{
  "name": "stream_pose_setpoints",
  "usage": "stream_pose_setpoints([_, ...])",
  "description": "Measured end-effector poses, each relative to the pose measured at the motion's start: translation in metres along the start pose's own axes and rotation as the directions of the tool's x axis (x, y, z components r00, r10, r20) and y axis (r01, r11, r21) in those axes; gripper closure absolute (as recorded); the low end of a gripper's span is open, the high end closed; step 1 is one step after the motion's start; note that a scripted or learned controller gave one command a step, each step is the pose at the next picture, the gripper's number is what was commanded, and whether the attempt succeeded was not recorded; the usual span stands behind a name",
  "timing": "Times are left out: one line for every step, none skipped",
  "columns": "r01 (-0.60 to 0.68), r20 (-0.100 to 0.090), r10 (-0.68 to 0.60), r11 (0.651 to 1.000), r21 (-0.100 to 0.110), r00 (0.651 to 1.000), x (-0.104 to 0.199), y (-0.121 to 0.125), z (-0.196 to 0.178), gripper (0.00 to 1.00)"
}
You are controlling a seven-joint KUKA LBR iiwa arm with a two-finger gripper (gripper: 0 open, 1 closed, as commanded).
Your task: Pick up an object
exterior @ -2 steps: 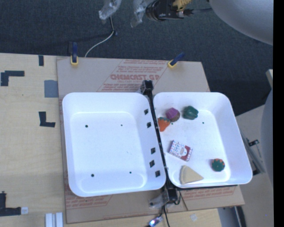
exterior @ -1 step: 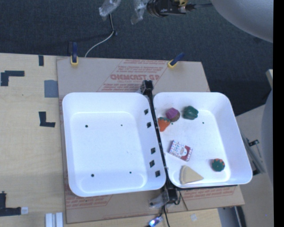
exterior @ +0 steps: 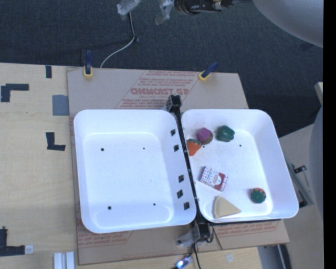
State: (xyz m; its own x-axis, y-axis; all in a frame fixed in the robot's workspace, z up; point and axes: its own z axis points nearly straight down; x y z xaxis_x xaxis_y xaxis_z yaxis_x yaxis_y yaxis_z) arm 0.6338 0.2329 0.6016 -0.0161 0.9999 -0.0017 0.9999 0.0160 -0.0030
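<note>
The right bin (exterior: 273,136) holds several small objects. A purple lump (exterior: 204,135) and an orange piece (exterior: 193,147) lie close together by the divider, with a green piece (exterior: 226,133) just to their right. A red-and-white packet (exterior: 213,178) lies mid-bin. A pale yellow wedge (exterior: 226,207) rests at the front wall, and a small green ball (exterior: 258,195) lies to its right. My gripper (exterior: 145,9) hangs high at the top edge of the view, beyond the bench, far from the bins. Its two pale fingers (exterior: 126,7) stand wide apart with nothing between them.
The left bin (exterior: 84,157) adjoins the right one along a black clipped seam (exterior: 181,157). Both sit on a cardboard sheet (exterior: 157,89) held by blue-yellow clamps (exterior: 87,65). A white cable (exterior: 118,52) runs across the dark floor behind the bench.
</note>
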Motion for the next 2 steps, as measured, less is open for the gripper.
stream_pose_setpoints([-0.001, -0.002, 0.001, 1.000, -0.006, 1.000, 0.0016, 0.0003, -0.0095, 1.00])
stream_pose_setpoints([-0.002, -0.004, 0.002, 1.000, -0.015, 1.000, 0.0033, 0.0008, -0.0192, 1.00])
